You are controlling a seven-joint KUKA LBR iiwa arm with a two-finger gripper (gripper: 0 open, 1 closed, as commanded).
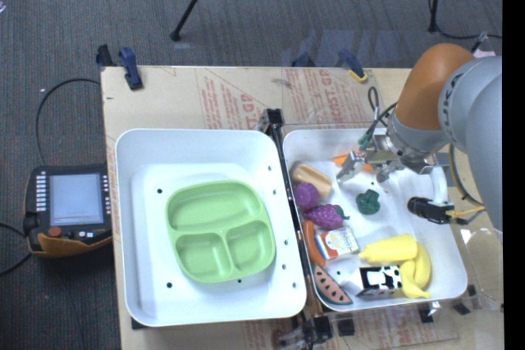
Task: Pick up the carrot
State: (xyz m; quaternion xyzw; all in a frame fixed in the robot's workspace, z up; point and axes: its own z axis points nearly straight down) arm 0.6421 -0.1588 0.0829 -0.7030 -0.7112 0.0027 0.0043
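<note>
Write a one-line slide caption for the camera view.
Gripper hovers by a carrot in the right bin of toy food; green tray in the left bin.

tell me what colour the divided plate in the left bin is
Light green; the divided plate shows best in the camera view.

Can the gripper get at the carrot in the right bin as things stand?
Probably, but awkwardly. The gripper hovers near the bin's far side, while the carrot lies against the left wall, wedged beside the purple grapes and a small carton.
</note>
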